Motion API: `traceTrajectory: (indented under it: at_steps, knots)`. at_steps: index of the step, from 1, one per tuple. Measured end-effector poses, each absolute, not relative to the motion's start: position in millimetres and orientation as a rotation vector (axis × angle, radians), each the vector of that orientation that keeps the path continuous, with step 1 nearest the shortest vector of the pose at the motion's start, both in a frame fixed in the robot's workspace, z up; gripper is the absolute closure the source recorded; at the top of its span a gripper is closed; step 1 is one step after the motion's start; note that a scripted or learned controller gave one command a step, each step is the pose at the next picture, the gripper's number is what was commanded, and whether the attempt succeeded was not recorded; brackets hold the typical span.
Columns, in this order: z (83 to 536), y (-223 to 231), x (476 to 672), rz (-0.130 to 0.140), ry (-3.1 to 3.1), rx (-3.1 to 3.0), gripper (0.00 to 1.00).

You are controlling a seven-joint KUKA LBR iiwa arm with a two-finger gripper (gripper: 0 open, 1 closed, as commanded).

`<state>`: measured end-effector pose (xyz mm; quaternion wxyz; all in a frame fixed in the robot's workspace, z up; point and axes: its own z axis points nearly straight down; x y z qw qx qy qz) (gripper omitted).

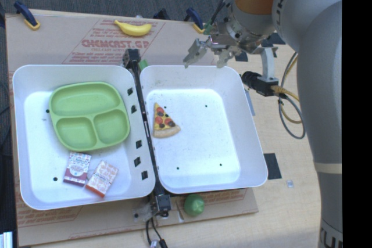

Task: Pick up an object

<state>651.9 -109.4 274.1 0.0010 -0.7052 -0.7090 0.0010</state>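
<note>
Grey arm bends over the right bin's far rim — jaws spread open, empty.

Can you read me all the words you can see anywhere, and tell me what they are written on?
"CHEMCAST" in red, with more letters after it that look like "GP": printed on the cardboard sheet behind the bins, beside the banana.
Smaller red print around it: too blurred to read.
The two small packets in the left bin: print too small to read.

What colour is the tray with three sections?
Light green. The tray sits in the left bin, clear in the camera view.
</note>
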Motion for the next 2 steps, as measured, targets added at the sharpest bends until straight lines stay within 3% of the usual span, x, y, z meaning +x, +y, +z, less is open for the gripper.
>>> traceTrajectory:
  at_steps: [1,2]
  knots:
    - [145,-133,655.4,0.008,-2.224,-2.213,0.00]
    - [144,-208,656.4,0.002,-2.224,-2.218,0.00]
